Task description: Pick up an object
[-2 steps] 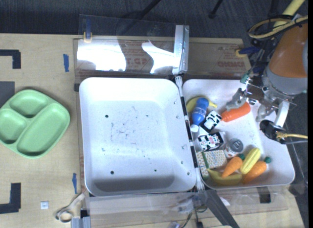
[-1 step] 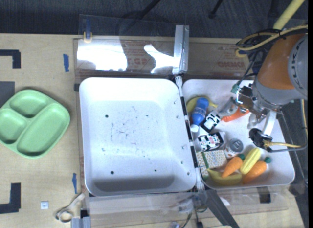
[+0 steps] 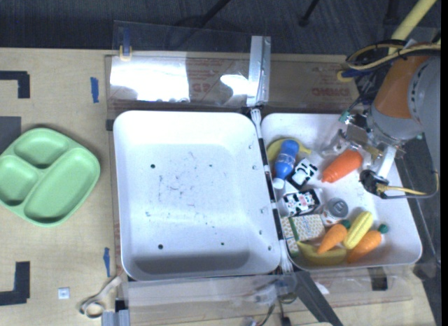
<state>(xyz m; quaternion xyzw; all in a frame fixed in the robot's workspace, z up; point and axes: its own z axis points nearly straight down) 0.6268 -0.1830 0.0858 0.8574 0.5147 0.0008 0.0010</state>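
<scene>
Orange plastic carrot [image 3: 342, 166] lies tilted in the right white bin [image 3: 409, 227], upper middle. Hand [image 3: 358, 144] sits right over it at about 1 o'clock, touching or nearly; can't tell its grip state. Blue bottle [image 3: 284, 160] at 9 o'clock of the carrot, black-and-white dice [image 3: 304, 173] between them. 2 more carrots [image 3: 330, 236] and a yellow corn piece [image 3: 358, 227] at 6 o'clock. Green divided plate [image 3: 46, 175] on the counter [image 3: 56, 73], far 9 o'clock.

Two bins side by side — toys [image 3: 329, 220] crowd the right bin [image 3: 409, 230], divided plate [image 3: 47, 175] left of both.
</scene>
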